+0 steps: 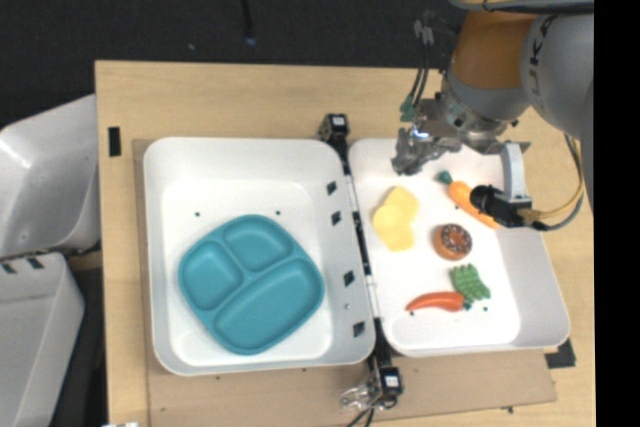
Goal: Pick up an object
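Closest to the lens, the arm (510,25) fills the upper right of the frame, grey with an orange band. Below it sit the two white bins: the left bin (160,215) carries a teal divided plate (250,283); the right bin (535,305) holds the smaller pieces. These are a yellow block (396,218) at its centre left, a carrot (462,196) at upper right, a brown round piece (453,240), a red chili (436,302) and a green bit (470,281) lower down. The gripper (412,155) hangs over the right bin's upper left corner, just above the yellow block, and whether it is apart or together I cannot tell. Judging by that, the approach is in hand; next comes a descent onto the block and a closing. No writing is readable.
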### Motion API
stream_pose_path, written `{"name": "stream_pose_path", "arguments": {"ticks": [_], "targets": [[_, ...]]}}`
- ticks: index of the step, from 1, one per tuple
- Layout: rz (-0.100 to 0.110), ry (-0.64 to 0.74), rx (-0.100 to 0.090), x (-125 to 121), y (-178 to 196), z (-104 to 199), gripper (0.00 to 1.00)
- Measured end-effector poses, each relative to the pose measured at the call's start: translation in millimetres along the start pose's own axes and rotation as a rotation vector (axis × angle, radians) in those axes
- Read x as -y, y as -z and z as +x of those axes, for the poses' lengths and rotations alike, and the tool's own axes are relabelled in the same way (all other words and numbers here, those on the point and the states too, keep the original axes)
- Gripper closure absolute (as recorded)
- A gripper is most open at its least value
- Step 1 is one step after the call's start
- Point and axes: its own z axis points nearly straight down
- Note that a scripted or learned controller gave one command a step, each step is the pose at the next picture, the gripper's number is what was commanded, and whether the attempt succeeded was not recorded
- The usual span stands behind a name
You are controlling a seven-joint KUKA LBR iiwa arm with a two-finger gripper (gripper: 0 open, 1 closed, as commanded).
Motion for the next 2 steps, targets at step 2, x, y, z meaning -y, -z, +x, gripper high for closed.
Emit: {"name": "stream_pose_path", "arguments": {"ticks": [2], "targets": [[0.001, 0.001, -0.001, 52, -17, 88, 1.0]]}}
